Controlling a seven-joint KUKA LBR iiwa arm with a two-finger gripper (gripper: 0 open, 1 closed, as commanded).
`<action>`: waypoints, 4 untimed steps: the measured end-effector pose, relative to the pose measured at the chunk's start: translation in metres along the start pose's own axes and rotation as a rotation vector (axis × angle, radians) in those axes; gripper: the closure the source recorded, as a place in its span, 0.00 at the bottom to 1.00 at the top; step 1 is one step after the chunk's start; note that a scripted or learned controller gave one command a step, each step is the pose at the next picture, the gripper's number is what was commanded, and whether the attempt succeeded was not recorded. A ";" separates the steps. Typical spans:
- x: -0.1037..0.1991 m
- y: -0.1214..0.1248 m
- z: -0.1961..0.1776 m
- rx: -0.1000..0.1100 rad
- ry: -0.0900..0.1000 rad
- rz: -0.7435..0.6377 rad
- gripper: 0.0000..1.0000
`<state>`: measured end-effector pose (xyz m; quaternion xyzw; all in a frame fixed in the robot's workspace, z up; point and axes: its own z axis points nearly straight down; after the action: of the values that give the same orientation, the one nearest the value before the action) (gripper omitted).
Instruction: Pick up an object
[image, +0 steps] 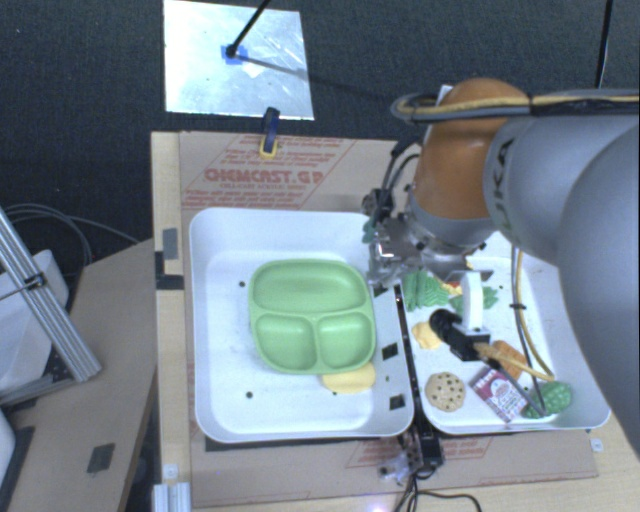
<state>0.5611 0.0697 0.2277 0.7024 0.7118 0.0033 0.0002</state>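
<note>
My gripper (386, 262) hangs low over the divider between the two white bins, at the left edge of the right bin (575, 385). Just to its right lies a green leafy toy (428, 291). A cookie (444, 391), a small yellow piece (426, 335), an orange carrot-like stick (508, 355), a red packet (499, 392) and a green broccoli-like toy (556, 397) lie nearer the front of that bin. In the left bin (215, 300) sits a green divided plate (310, 313) with a yellow piece (349, 379) at its front edge.
The large grey arm with its orange band (460, 160) covers the back and right side of the right bin. Brown cardboard (265, 175) lies behind the bins, with a small blue and yellow clip (269, 132) on it.
</note>
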 end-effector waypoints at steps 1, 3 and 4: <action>-0.007 0.000 0.002 0.003 -0.004 0.009 0.00; -0.161 0.033 -0.026 0.005 -0.008 0.021 0.00; -0.136 -0.051 -0.010 0.011 -0.002 0.014 0.00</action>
<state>0.5123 -0.0672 0.2367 0.7072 0.7070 -0.0014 -0.0028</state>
